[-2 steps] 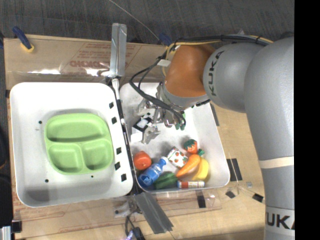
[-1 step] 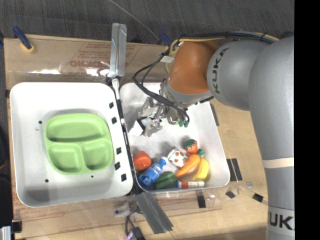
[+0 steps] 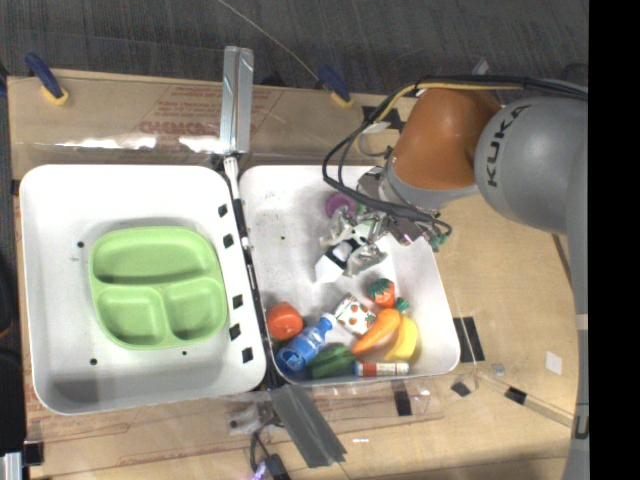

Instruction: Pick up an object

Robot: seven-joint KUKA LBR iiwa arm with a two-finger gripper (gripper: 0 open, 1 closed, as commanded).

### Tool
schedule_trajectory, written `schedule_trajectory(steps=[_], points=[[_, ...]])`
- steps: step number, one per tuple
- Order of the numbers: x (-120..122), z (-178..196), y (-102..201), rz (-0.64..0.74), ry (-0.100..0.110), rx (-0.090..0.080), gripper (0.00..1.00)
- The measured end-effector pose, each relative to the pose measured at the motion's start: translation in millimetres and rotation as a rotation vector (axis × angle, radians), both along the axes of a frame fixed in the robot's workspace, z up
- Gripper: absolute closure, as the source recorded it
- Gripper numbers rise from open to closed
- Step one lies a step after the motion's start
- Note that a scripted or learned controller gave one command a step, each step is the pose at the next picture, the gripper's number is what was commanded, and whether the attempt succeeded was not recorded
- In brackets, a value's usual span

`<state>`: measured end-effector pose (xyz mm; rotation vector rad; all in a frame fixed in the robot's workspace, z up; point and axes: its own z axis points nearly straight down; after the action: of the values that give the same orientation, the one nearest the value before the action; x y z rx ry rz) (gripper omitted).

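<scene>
My gripper (image 3: 352,248) hangs over the middle of the right bin (image 3: 275,218), below the orange wrist band. Its metal fingers point down toward the bin floor, with something white and dark beside them that I cannot make out. A purple object (image 3: 337,205) lies just up-left of the gripper. Toys are piled in the bin's near corner: an orange-red ball (image 3: 284,321), a blue bottle (image 3: 305,343), a green vegetable (image 3: 330,362), a carrot (image 3: 378,332), a banana (image 3: 404,340), a strawberry-like piece (image 3: 380,291) and a white spotted block (image 3: 352,315).
The left bin (image 3: 50,268) holds a green divided plate (image 3: 157,286). A metal divider (image 3: 237,98) stands between the bins at the back. Cables loop from the wrist over the right bin's far edge.
</scene>
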<state>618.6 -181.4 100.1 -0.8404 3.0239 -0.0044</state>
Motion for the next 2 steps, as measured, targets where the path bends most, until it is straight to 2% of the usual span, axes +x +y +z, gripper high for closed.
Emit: schedule_trajectory(steps=[1, 2], points=[[0, 0, 2, 0.002, 0.000, 0.001, 0.00], [-49, -8, 50, 0.186, 0.004, 0.003, 0.00]])
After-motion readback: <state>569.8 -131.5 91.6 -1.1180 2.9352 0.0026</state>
